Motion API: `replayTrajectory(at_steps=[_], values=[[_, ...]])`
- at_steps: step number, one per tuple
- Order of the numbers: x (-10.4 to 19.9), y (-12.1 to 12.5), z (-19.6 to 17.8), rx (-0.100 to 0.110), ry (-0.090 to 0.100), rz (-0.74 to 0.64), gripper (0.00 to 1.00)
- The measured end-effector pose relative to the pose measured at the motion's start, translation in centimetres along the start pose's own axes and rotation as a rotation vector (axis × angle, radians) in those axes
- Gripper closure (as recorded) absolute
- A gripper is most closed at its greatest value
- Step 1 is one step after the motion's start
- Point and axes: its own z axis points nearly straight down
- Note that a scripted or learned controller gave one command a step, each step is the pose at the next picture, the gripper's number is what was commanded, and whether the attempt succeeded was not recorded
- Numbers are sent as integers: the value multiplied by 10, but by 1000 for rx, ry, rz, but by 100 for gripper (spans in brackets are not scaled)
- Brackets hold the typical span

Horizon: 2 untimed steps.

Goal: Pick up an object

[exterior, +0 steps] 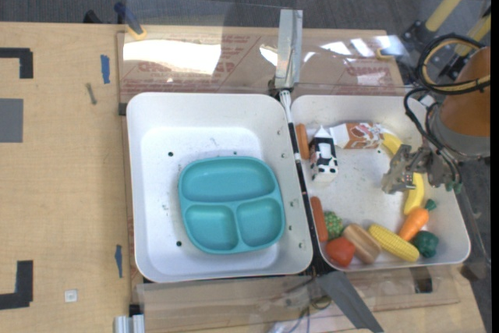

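My gripper (399,174) hangs over the right side of the right white bin (460,249), below the orange band of the arm (468,109). Just beneath it and to its right lies a yellow banana (415,195). An orange carrot (415,222) lies below that. Along the bin's front edge sit a corn cob (392,242), a bread roll (361,242), a red tomato (340,251) and a green broccoli piece (426,244). A black-and-white cow figure (322,156) and a small carton (360,135) are at the bin's back left. Nothing is visibly held.
The left white bin (148,129) holds a teal divided plate (231,203). Two orange sausages (318,216) lie along the right bin's left wall, beside a green leafy piece (334,224). A clear upright panel (288,51) stands behind the bins. Black cables (437,62) loop near the arm.
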Motion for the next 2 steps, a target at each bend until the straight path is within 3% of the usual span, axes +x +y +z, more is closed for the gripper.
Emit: replayTrajectory(at_steps=[1, 2], values=[[-87, 51, 14, 2, 22, 113, 100], [-13, 56, 15, -3, -5, 807, 100]])
